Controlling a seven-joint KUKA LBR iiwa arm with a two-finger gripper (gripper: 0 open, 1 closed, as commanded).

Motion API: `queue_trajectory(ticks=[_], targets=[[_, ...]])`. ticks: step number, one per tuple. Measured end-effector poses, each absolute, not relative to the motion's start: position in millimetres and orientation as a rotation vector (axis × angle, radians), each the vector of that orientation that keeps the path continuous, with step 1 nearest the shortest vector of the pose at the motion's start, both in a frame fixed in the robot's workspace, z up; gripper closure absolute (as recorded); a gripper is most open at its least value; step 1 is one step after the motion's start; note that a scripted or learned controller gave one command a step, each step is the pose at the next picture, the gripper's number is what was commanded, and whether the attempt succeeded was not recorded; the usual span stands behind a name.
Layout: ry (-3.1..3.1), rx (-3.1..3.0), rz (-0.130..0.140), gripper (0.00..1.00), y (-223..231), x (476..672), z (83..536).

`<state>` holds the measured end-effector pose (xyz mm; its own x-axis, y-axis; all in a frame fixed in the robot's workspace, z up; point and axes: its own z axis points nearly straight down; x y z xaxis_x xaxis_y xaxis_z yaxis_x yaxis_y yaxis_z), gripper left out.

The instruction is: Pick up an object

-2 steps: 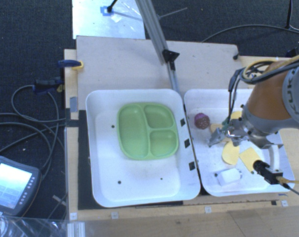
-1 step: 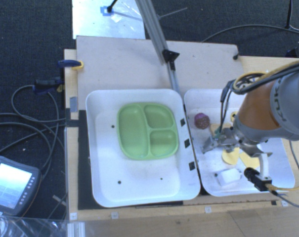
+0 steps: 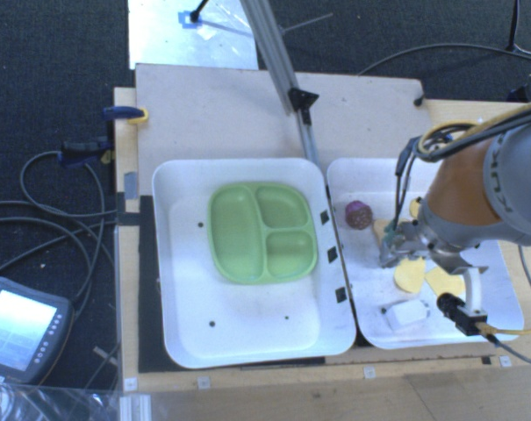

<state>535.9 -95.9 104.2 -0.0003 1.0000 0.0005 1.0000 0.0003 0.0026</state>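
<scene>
My gripper (image 3: 390,254) hangs low over the right bin (image 3: 363,323), at its middle, below the orange wrist band. A yellow flat piece (image 3: 411,276) lies just right of and below it, with a second yellow piece (image 3: 444,281) beside that. A purple ball (image 3: 359,215) rests to the upper left of the gripper, near the bin's left wall. A small white block (image 3: 406,313) lies toward the bin's front. Another bit of yellow (image 3: 415,208) peeks out behind the arm. Nothing shows between the fingers.
The left bin (image 3: 182,323) holds a green divided plate (image 3: 261,232). A metal pole (image 3: 274,51) slants down to the bins' divider. Cables and a clamp (image 3: 125,113) lie at the bench's left edge, and a teach pendant (image 3: 15,327) sits on the floor.
</scene>
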Motion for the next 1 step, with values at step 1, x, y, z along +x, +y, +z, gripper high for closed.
queue_trajectory(ticks=[1], targets=[[2.222, 2.212, 0.007, 1.00, -96.4, 530.2, 164.4]])
